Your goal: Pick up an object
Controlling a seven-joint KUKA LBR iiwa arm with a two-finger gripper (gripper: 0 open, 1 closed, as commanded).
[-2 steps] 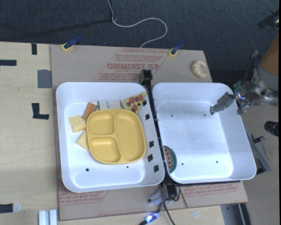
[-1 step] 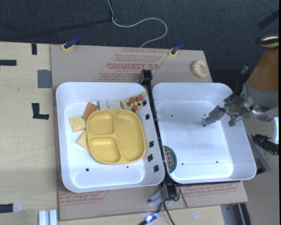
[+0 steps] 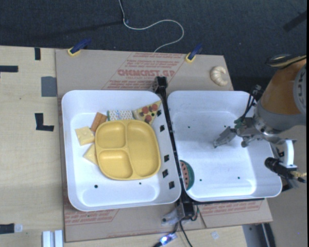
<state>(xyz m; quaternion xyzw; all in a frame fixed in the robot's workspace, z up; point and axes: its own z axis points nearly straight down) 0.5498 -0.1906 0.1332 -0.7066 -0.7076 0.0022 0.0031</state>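
Arm (image 3: 286, 94): nearest the lens, it came in at 3 o'clock, grey with an orange band, and hung over the right bin's right side.
Gripper (image 3: 232, 137): it pointed toward 9 o'clock over the right bin's floor; two fingers stood a narrow way apart, one tip toward 8 o'clock, the other shorter beside it, and nothing lay between them.
Right bin (image 3: 216, 187): white; a small round dark-green thing (image 3: 187, 174) lay at its 8 o'clock edge, against the divider.
Left bin (image 3: 77, 189): white, just beside the right bin.
Plate (image 3: 127, 149): yellow, three compartments, lay at the left bin's centre, well apart from the gripper.
Small items (image 3: 139, 112): a patterned cluster lay at the plate's 12 o'clock, partly under its rim.
Crackers (image 3: 85, 135): pale and tan pieces lay at the plate's 9 to 10 o'clock.
Cardboard (image 3: 144, 68): under both bins, clipped at 12 o'clock.
Beige lump (image 3: 219, 75): lay on the cardboard at the right bin's 12 o'clock.
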